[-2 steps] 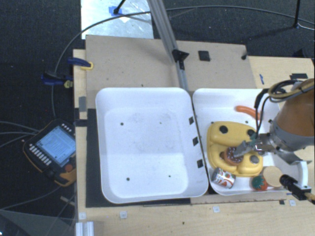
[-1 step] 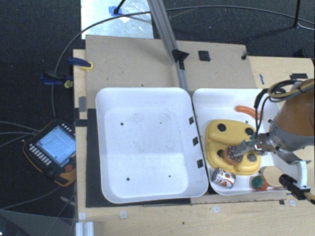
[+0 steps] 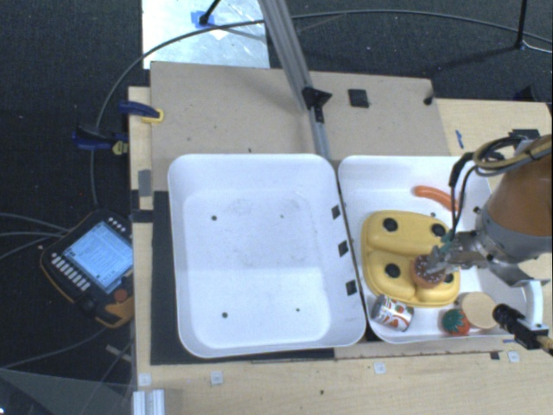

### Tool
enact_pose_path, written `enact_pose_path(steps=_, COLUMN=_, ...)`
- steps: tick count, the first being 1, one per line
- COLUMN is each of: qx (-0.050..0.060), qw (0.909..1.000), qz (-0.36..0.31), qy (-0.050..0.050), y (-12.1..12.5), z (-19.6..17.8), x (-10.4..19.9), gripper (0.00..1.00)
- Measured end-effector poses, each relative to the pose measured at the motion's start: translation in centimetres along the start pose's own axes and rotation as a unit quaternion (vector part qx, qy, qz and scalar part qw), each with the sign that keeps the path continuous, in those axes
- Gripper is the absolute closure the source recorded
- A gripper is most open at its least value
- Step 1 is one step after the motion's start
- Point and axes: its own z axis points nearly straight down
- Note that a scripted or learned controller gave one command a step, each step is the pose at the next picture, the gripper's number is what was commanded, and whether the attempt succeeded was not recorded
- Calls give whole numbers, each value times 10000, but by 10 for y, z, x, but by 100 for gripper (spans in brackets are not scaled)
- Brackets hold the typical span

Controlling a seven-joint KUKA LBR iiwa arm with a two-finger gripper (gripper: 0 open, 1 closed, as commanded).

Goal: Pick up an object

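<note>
Two white bins sit side by side on the bench. All the toys are in the right bin point(image 3: 380, 169). The arm point(image 3: 518, 206) reaches in from the right, and its gripper point(image 3: 435, 264) is down on a big yellow toy point(image 3: 399, 251) with dark spots. I cannot tell if it has hold of anything. An orange thing point(image 3: 432, 194) lies behind. A little can point(image 3: 392, 311) and a small round toy point(image 3: 454, 321) lie in front.

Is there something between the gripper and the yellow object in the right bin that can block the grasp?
Nothing visible blocks it. The gripper is already down over the yellow object in the right bin, at that object's right part. The small can and the orange piece lie off to the sides.
</note>
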Motion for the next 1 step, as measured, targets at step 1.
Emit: enact_pose_path(steps=1, qx=41, qw=10000, qz=-10, qy=-2, y=3, z=-45, x=-7, gripper=100)
